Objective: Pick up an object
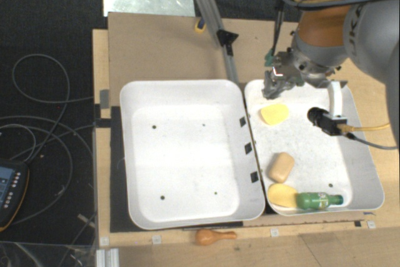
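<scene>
The right bin (356, 153) holds a flat pale-yellow piece (275, 114) near its far left corner. Nearer the front lie a tan rounded block (280, 167), a yellow lump (282, 195) and a green bottle (319, 200) on its side along the front wall. My gripper (274, 85) hangs over the far left corner of this bin, just behind the pale-yellow piece and apart from it. The wrist above it is grey with an orange band.
The left bin (134, 134) stands beside the right one. A small orange pear-shaped object (215, 236) lies on the bench in front of the bins. A slanted metal pole (209, 9) crosses behind. A black part with a yellow cable (324, 120) hangs off the arm over the right bin.
</scene>
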Action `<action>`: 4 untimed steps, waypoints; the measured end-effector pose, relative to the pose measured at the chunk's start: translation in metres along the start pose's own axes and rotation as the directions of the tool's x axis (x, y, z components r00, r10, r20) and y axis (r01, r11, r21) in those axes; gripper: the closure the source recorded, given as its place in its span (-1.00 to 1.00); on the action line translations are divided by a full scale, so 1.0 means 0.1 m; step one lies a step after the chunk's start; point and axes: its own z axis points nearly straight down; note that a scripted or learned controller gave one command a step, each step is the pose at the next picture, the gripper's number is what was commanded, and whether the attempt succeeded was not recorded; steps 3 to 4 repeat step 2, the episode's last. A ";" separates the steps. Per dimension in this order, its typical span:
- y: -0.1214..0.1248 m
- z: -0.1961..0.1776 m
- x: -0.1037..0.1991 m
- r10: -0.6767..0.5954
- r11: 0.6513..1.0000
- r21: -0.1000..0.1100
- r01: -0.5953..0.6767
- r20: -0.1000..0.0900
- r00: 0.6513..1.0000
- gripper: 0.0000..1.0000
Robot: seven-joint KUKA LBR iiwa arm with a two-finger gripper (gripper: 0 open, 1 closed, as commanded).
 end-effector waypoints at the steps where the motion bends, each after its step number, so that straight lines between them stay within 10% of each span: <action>1: 0.12 0.01 0.52 0.000 1.000 0.000 0.000 0.000 1.000 1.00; 4: 0.30 0.23 0.97 0.001 1.000 0.002 -0.001 0.000 1.000 1.00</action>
